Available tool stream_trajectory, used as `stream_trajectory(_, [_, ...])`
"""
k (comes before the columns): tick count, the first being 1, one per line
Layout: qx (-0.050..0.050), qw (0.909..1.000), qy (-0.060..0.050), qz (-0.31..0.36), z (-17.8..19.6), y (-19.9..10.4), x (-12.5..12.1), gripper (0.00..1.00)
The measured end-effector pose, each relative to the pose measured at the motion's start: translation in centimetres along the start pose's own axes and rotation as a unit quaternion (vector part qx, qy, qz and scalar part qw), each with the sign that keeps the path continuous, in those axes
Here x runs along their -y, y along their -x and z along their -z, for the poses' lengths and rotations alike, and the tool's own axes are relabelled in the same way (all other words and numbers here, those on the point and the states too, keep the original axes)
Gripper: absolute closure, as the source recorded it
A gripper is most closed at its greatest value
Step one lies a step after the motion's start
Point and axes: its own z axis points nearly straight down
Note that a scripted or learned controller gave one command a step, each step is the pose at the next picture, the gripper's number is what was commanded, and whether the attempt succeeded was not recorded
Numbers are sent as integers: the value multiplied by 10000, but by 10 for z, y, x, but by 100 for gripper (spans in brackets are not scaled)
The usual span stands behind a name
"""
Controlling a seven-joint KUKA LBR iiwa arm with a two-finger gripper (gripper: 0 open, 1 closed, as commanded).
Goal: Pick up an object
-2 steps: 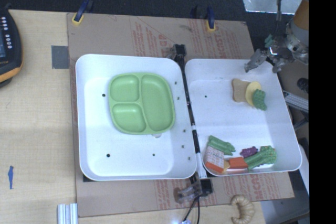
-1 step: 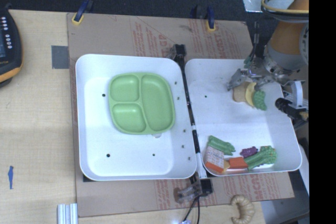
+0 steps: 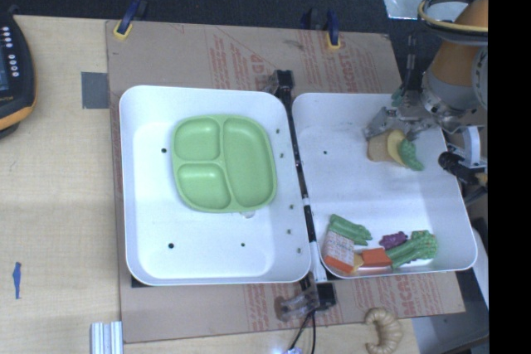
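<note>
White bins, two, sit side by side. The left bin [image 3: 149,178] holds one green divided plate [image 3: 224,162]. My gripper [image 3: 398,131] is spread over a tan piece [image 3: 379,147] and a green piece [image 3: 410,155] near the right bin's [image 3: 348,178] far edge; about six toy foods [image 3: 377,246] crowd its near edge
</note>
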Motion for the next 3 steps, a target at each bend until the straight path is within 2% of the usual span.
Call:
stream_trajectory(1, [9, 10000, 77, 24, 148, -25, -3, 0])
stream_trajectory(2, [-21, 10000, -63, -3, 94, -39, 78, 0])
stream_trajectory(3, [7, 10000, 2, 28, 26, -19, 20, 0])
